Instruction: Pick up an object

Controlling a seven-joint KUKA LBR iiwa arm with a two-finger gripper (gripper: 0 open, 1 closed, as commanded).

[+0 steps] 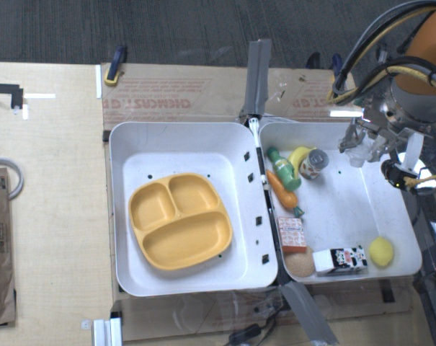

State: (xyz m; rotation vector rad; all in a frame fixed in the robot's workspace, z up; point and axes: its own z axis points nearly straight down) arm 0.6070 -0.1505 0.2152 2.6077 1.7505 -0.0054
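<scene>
A yellow divided plate (pixel 179 220) is seen in the left bin (pixel 124 193). In the right bin (pixel 398 215), bottle (pixel 283 169), carrot (pixel 282 192), can (pixel 313 163), carton (pixel 340 259) and lemon (pixel 380 251) are noted. The gripper (pixel 360 146) is held above the bin's far right; its opening cannot be told.

Both shallow white plastic bins (pixel 124 215) look smooth with a faint sheen, and the yellow three-part plastic plate (pixel 180 220) is matt. The pale wooden bench (pixel 45 193) shows fine grain — beside it the brown cardboard sheet (pixel 181 92) is dull and printed. The small round yellow lemon-like fruit (pixel 380 251) looks matt and slightly dimpled — the green plastic bottle (pixel 283 170) shines.
</scene>
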